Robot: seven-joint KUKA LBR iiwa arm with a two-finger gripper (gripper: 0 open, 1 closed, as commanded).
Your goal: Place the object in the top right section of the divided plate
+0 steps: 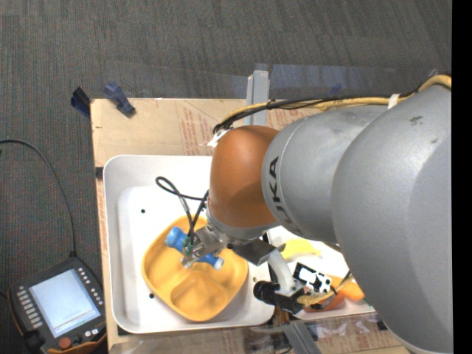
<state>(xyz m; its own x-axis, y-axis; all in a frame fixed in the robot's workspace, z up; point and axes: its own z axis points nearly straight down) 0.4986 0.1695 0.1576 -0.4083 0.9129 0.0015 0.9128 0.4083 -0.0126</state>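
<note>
Gripper (193,253) sat low over the plate (193,301), hanging under the orange band (242,179) of the arm (369,198), which came in from 3 o'clock and covered most of the right bin. The wrist hid the tips, so I couldn't tell how the claw was set, or whether it had a hold on anything. The one relation that mattered: the blue object (177,237) lay just at 10 o'clock from the gripper, touching or nearly touching it, with a second bit of blue (212,260) showing at 4 o'clock on the other side. That read as one piece running under the gripper, long axis roughly 10-to-4, but the middle was hidden and I couldn't confirm it was one thing. Both blue bits were over the plate's upper half, near the divider ridges; which compartment they sat in I couldn't say, since the gripper masked the ridge there. The plate itself was yellow, lying in the left bin (118,198), tilted so its big section pointed to 6 o'clock. A black cable (173,190) looped from the wrist toward 11 o'clock. My judgement: if the target section was the one at 2 o'clock of plate centre, the move left was short, mostly a small shift toward 3 o'clock. Pendant (55,301) sat on the floor at 8 o'clock.
</note>
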